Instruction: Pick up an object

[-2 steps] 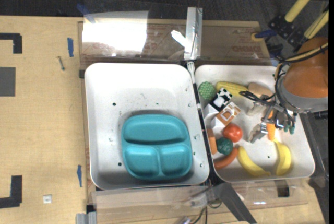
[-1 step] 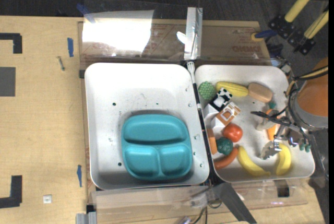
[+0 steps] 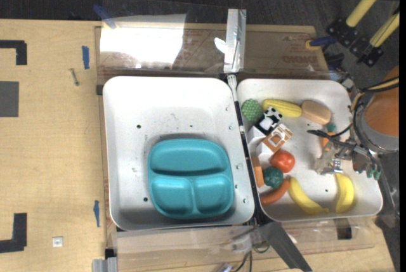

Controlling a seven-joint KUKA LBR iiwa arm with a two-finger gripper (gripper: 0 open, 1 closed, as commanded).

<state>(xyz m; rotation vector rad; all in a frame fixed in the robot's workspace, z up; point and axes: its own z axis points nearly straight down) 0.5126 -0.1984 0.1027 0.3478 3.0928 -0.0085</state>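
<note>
Yellow banana (image 3: 344,193) lay just beside the gripper (image 3: 332,160); you could not tell the fingers' state. Crowded toys nearby could have made your grasp slip, likely.

The arm (image 3: 380,122) comes in from the right edge of the scene, its orange band showing as a rounded patch at mid-height with grey housing around it. From there the wrist points left and slightly toward the near side. The gripper (image 3: 331,160) sits at the end of it, a small dark and metallic cluster with thin cables trailing off. Whether its fingers are apart or together cannot be made out.
</note>
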